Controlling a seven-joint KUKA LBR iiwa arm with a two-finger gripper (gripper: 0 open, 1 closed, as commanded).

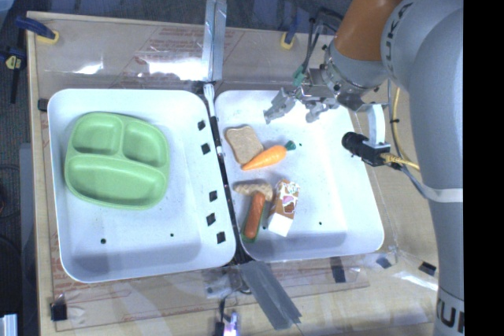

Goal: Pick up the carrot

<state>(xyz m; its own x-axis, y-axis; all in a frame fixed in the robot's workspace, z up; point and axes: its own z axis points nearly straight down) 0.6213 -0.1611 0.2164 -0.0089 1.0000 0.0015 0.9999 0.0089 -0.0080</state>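
The carrot (pixel 265 157) lies in the right bin (pixel 346 201), touching the bread slice (pixel 244 143) on its right side. It looks like a light, stiff, smooth toy that could slip; its thick middle suits a grip best. The pincer (pixel 295 108) hangs spread wide and empty, above and right of the bread. The small carton (pixel 284 208) below carries print, probably too blurred to read

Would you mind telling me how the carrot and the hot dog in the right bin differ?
The carrot is bright orange with a green tip; the hot dog is darker reddish-orange with no tip. The carrot tapers and lies slantwise beside the bread slice, whereas the hot dog is even in width and lies nearly straight up the view, nearer the front wall. Both lie in the right bin, apart from the pincer.
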